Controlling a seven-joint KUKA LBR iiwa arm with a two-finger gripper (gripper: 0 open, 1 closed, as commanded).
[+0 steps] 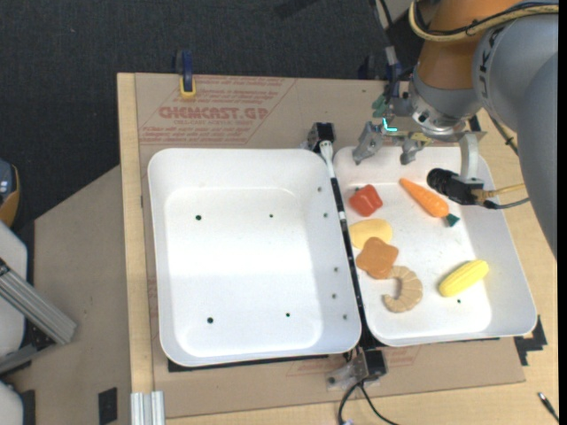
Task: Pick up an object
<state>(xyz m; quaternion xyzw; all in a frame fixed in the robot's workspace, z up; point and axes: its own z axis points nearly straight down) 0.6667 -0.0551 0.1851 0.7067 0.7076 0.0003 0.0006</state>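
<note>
My gripper (pixel 387 153) hangs over the far edge of the right bin (pixel 496 255), its two grey fingers spread apart with nothing between them. Just below it lie a red pepper-like piece (pixel 365 200) and an orange carrot (pixel 424 197). Further toward the front sit a pale yellow piece (pixel 370 232), an orange-brown piece (pixel 378 258), a tan shrimp-like curl (pixel 403 290) and a yellow corn cob (pixel 463 277).
The left bin (pixel 239 255) lies beside the right one, their rims meeting along a central ridge with black clips (pixel 321 136). Both rest on a brown board (pixel 221 104) with a blue clamp (pixel 185 67) at its back.
</note>
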